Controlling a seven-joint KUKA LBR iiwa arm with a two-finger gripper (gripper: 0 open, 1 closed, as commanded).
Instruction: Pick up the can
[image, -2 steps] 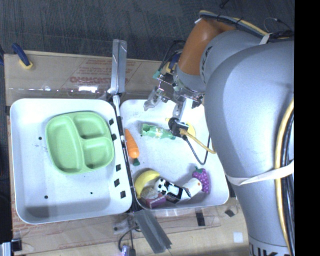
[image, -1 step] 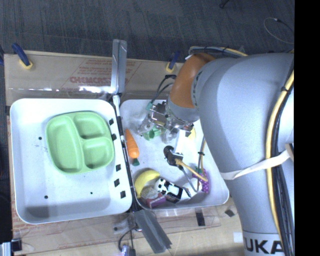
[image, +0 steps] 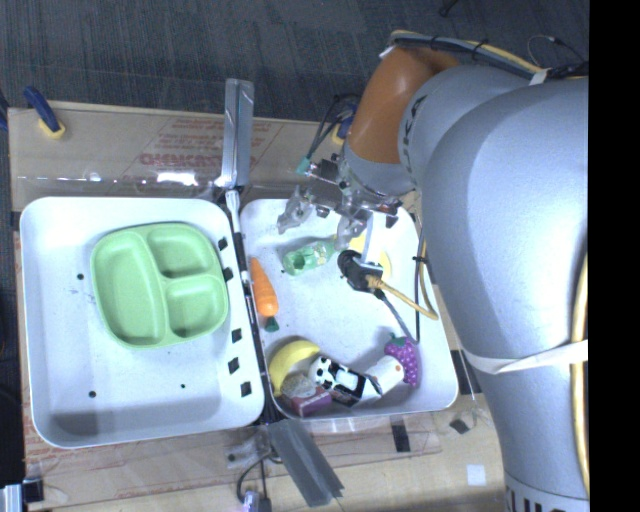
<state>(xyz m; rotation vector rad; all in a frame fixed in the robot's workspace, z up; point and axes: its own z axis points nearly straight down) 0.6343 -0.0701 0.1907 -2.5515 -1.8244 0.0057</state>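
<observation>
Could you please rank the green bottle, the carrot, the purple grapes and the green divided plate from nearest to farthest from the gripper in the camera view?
Measured from the gripper:
1. Green bottle, just below it in the right bin.
2. Carrot, by that bin's left wall.
3. Purple grapes, toward the right bin's lower right corner.
4. Green divided plate, in the left bin.

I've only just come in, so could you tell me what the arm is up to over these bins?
The grey arm reaches in from the right, its tool hanging over the far end of the right bin. Just beneath it lies a small green item, possibly the can. I see nothing between its fingers. Elsewhere in that bin lie a carrot, a yellow fruit and purple grapes. The left bin holds a green divided plate.
</observation>
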